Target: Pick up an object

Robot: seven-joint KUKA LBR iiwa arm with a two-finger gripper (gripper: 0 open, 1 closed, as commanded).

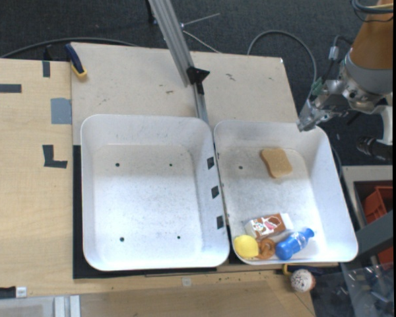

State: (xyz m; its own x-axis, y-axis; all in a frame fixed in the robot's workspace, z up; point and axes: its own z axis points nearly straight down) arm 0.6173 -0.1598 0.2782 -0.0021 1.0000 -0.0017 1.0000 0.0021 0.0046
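End effector sits at upper-right corner of the right bin, over the rim, arm coming in from the right w/ orange band above the wrist. Can't tell how it's set, too small and blurred; nothing visible in it.

Right bin contents: tan sponge-like block alone in upper middle, nearest to the end effector, w/ bare bin floor around it. Bottom edge has a tight cluster: small carton, yellow ball, brown curled item, blue bottle, all touching or just beside each other.

Left bin beside it, walls touching. Metal rail runs diagonally from the top down to the gap betw. bins. Small pale ball lies outside, below the right bin. Blue-yellow tool on tabletop, upper left.
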